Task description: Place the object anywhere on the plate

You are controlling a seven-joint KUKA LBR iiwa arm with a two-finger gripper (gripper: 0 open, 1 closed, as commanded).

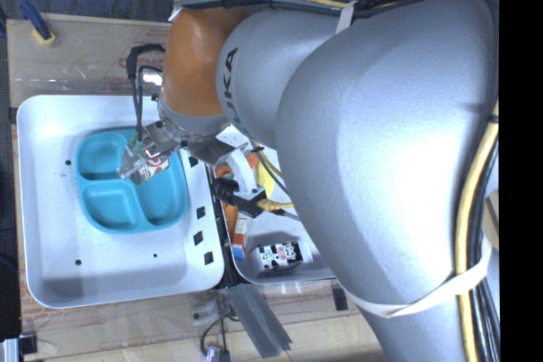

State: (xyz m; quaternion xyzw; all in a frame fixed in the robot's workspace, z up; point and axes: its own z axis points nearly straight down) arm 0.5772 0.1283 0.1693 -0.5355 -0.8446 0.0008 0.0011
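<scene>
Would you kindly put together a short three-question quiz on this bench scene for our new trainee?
1. True or false: the blue plate lies in the left bin.
2. How many compartments does the plate have? A) two B) three C) five
3. Fill in: the pincer hangs over the plate's ____ edge, with a small red-and-white object at its tip.

Key: 1 true; 2 B; 3 upper right. Whether the pincer actually grips the object cannot be told.

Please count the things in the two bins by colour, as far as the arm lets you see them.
Blue: 1, the divided plate in the left bin
Red and white: 1, a small object at the gripper
Black and white: 1, a box in the right bin
Total: 3
</scene>
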